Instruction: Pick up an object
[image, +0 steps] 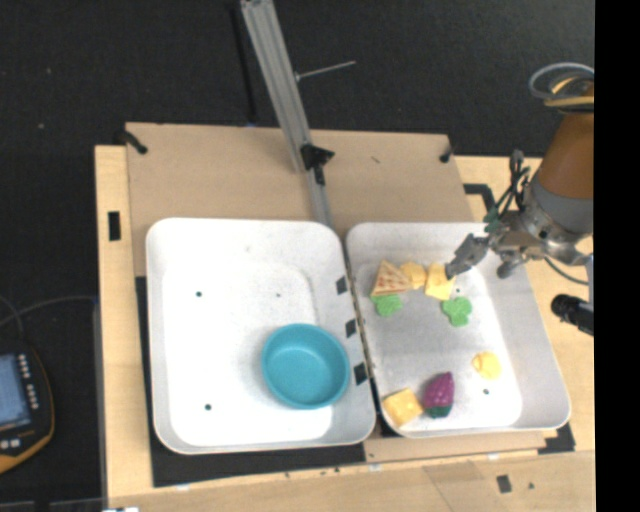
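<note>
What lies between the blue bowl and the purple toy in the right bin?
In the camera view, between the blue bowl and the purple toy lie the bins' adjoining rims and a yellow block, beside the purple toy.

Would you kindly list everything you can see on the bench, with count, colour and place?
bins: two, white, side by side on the bench
bowl: one, blue, left bin, near its front right corner
wedge: one, yellow and orange, right bin, back
yellow pieces: four, spread over the right bin
green pieces: two, right bin, middle
purple piece: one, right bin, front
pole: one, grey, slanting up behind the bins
gripper: one, dark, over the right bin's back right
</note>
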